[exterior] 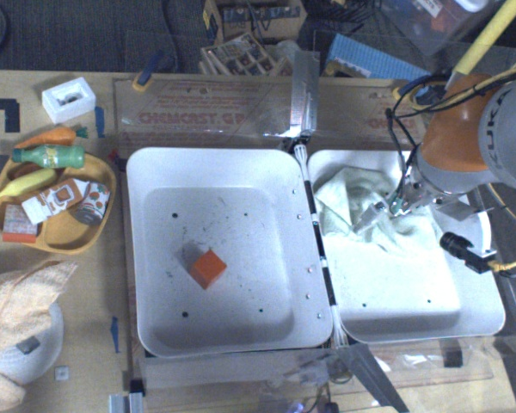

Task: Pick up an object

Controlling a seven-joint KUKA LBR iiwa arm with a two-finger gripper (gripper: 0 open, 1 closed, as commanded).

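Cluttered floor and crates lie beyond the far edge of the desk (60, 84), which carries two shallow white bins side by side. On the desk's left edge sits a yellow bowl (52, 235) heaped with toy food, with a crumpled beige cloth (26, 317) toward the near left corner.

Near the middle of the left bin (155, 179) an orange block (209, 268) rests alone on the floor, well apart from every wall. In the right bin (413, 308), a crumpled pale cloth (348, 200) is bunched against the far left corner and spreads toward the centre.

Reaching in from the right, the arm (460, 136) has its tool (389, 209) low over the right bin, at the right edge of the pale cloth and seemingly touching its folds. Whether the tool is released or clenched I cannot tell; it is too small and blends with the fabric.

Judging by this, the step in hand is the descent or grasp attempt on the pale cloth. Next would come closing on a raised fold and lifting straight up, then checking that fabric actually rises with it.
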